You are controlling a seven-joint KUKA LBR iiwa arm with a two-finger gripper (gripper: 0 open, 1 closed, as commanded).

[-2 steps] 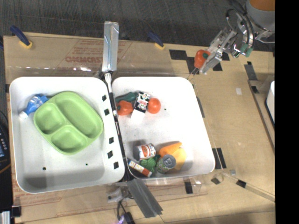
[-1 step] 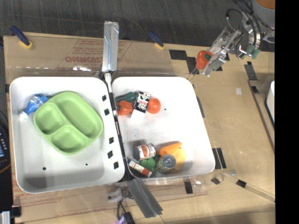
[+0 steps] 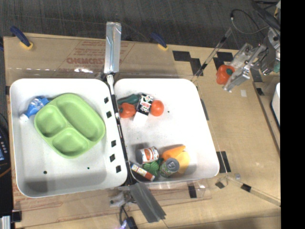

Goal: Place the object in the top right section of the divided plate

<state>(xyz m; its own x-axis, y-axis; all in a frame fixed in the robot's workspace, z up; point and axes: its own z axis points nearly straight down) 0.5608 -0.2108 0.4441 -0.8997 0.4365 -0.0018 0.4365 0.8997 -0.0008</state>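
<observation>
The green divided plate (image 3: 70, 124) lies in the left bin (image 3: 28, 175), tilted, with nothing in its three sections. My gripper (image 3: 230, 77) hangs at the upper right, outside both bins and above the bare bench. A small red-orange toy vegetable (image 3: 224, 74) with a green top sits between its fingers at their tips. The gripper is far to the right of the plate, with the whole right bin (image 3: 190, 128) between them.
A blue crumpled item (image 3: 35, 105) lies against the plate's upper left edge. The right bin holds two red tomatoes (image 3: 157, 108), a black-and-white pack (image 3: 144, 103), a small can (image 3: 149, 154), an orange fruit (image 3: 177, 155) and other toys near its front. A metal strip (image 3: 112, 46) stands over the divider.
</observation>
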